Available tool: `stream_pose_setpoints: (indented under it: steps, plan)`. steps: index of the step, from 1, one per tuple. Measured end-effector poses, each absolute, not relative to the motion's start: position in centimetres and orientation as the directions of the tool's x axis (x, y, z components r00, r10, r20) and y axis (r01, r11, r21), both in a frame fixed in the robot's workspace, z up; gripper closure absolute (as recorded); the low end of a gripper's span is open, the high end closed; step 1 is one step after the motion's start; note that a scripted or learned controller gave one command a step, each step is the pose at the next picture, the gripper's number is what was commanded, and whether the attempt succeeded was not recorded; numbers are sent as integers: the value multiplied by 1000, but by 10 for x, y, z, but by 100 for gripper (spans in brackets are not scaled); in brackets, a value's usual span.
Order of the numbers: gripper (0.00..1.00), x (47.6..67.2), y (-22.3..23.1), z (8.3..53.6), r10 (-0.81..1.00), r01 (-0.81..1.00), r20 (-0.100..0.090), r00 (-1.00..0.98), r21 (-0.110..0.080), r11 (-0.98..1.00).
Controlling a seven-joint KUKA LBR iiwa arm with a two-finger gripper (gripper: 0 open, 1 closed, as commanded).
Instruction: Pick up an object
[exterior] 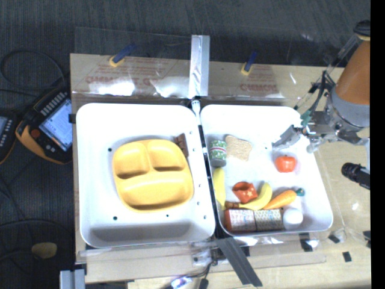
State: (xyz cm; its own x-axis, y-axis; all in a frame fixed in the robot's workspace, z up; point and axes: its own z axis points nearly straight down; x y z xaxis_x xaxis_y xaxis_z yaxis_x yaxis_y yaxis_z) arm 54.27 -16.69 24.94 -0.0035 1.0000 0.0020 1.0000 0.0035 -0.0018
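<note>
At the right bin's upper right edge, about two o'clock from that bin's middle, the gripper point(299, 136) hangs with nothing between its fingers; they look spread, one reaching out toward nine o'clock and the other pointing down near the wrist, so I read the jaws as released and touching no object. Nearest, at about seven o'clock from the fingertips and just apart from them, lies the tomato point(286, 162) on the bin floor. Farther out at nine o'clock sit the slice of bread point(239, 147) and, beside it, the small green-banded can point(217, 152). Toward seven o'clock are the red pepper point(243, 191), the banana point(262, 197), the carrot point(281, 198), a white egg-like piece point(292, 217) and the brown box point(253, 220) along the bin's near wall. The left bin point(90, 179), at nine o'clock, carries a yellow divided tray point(153, 174). By my judgement the pick has not begun in earnest: no object is lifted, so choosing, descending, closing and raising all remain.
</note>
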Motion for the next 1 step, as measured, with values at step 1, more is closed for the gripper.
stream_pose_setpoints:
  steps: [1]
  plan:
    - [0, 569, -215, 114, 1000, 1000, 7, 13, -4, -13]
